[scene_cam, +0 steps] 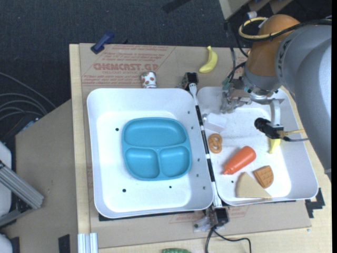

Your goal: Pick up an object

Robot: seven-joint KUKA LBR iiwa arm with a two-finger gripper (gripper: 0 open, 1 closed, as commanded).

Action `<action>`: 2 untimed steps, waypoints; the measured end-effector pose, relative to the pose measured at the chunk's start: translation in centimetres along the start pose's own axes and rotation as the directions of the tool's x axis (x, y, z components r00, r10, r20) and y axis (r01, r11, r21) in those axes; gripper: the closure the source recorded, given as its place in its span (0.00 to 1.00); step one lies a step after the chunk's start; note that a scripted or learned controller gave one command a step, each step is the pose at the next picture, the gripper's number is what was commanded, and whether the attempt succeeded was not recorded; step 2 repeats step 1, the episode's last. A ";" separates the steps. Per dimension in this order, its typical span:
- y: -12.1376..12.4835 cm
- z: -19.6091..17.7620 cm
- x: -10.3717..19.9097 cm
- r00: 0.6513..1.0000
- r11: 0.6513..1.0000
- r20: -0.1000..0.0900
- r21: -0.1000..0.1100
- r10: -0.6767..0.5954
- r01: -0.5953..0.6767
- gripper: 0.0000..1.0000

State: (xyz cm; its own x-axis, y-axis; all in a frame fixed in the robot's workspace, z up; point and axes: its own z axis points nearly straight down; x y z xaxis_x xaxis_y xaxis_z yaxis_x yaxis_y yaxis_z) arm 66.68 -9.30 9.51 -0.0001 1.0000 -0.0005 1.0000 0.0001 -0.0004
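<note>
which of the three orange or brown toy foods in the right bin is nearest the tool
The small brown pretzel-shaped piece: it lies below the tool in the view, while the orange plastic carrot and the brown toast-like chunk lie farther down.

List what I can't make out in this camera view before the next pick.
Camera view:
Right bin: its far right corner is hidden under the arm.
Green thing: cut off by the picture's bottom edge.
Small red-and-white thing beyond the left bin: too small to identify.
Pale piece beside the gripper: washed out against the white bin floor.
</note>
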 end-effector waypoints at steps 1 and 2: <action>0.0 0.0 0.0 1.000 1.000 0.000 0.000 0.000 0.000 0.00; 0.0 0.0 0.0 1.000 1.000 0.000 0.000 0.000 0.000 0.00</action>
